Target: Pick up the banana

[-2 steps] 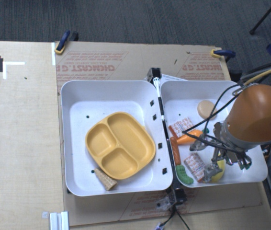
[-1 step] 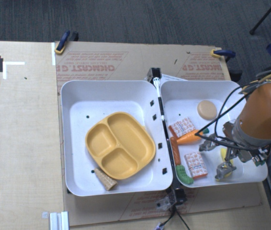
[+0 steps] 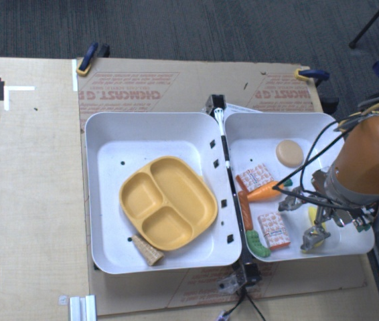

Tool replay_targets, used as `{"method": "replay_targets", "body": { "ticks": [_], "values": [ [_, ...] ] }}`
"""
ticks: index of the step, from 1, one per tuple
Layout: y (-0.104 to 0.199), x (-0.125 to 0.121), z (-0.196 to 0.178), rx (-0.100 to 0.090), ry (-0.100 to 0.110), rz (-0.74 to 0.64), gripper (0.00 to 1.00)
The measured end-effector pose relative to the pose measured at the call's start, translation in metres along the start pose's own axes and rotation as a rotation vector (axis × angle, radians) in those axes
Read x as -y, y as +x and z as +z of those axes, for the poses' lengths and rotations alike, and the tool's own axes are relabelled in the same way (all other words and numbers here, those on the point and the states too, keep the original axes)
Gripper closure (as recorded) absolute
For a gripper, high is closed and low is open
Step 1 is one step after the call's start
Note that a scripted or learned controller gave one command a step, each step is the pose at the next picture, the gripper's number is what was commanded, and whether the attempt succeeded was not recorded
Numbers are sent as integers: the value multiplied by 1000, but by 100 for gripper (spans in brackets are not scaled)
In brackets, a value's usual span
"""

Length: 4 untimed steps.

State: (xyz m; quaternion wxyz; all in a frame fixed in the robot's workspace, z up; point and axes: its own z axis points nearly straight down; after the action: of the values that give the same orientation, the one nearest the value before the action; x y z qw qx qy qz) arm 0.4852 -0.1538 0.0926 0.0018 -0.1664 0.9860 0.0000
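Yellow banana sliver just above the claw, finger spread unclear.

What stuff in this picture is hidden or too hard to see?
- Banana: camera view shows a yellow sliver; the arm covers the rest.
- Gripper: its fingers are too small and cluttered to read.
- Brown block: partly tucked under the yellow plate.
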Motion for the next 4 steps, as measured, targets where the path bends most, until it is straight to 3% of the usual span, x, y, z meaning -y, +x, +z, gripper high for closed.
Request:
{"method": "replay_targets", "body": {
  "ticks": [1,2,3,4],
  "values": [
    [15,49,-88,1,0,-516,0],
    [20,62,0,-1,-2,-575,0],
    [21,52,0,-1,-2,-869,0],
    [28,61,0,1,-2,-706,0]
  ]
}}
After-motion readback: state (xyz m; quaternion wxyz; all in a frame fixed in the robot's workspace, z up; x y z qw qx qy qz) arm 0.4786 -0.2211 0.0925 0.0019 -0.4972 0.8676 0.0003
